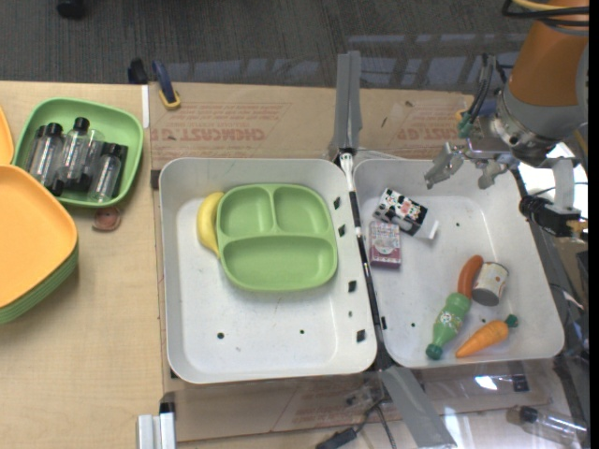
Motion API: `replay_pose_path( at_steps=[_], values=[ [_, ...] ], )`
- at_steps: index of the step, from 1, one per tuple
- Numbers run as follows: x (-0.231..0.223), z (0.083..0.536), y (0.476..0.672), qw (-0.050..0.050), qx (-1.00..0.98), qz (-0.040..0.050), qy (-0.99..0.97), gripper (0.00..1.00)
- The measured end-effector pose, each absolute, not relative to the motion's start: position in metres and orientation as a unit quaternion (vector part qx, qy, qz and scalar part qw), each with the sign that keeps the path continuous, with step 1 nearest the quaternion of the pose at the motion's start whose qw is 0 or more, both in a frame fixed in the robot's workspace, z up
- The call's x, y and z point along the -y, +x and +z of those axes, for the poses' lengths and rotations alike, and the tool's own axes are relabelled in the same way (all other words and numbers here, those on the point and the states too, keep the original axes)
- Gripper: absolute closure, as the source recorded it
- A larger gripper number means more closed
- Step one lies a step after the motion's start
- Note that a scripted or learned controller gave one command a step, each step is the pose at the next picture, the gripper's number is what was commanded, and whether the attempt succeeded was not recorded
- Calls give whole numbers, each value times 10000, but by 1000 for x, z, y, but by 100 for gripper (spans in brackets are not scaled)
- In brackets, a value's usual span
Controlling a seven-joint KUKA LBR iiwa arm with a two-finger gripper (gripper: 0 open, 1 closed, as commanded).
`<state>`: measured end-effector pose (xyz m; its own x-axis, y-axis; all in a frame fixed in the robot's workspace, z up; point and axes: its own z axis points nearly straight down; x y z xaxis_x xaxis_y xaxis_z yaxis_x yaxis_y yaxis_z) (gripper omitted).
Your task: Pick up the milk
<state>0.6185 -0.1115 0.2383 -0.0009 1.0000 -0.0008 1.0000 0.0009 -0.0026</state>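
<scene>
Jaws spread wide, nothing between them; gripper [465,166] poised over the top edge of the right bin [535,344], hanging from the grey wrist and orange band of the arm [547,59] at upper right.

Below and left of the fingers, inside the right bin: milk [404,211], a small carton in black-and-white cow pattern, lying on its side near the bin's upper left part, well apart from the gripper. Just beneath it, touching or nearly so, a pinkish packet [385,244] lying flat against the bin's left wall.

Lower right in the same bin: a red sausage-like piece [469,272] leaning beside a small grey-brown can [489,284]; below these a green bottle [448,325] lying aslant, and next to it an orange carrot [485,337].

In the left bin [187,344]: a green divided tray [276,235], with a yellow banana [206,221] tucked against its left edge.

Further left on the bench: a green dish of small dark-capped bottles [75,162] and a stack of orange plates [33,246].
</scene>
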Motion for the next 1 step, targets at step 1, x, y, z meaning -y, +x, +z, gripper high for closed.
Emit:
replay_pose_path(
  at_steps=[1],
  values=[
    [96,114,610,9,7270,10,-6867,0]
  ],
)
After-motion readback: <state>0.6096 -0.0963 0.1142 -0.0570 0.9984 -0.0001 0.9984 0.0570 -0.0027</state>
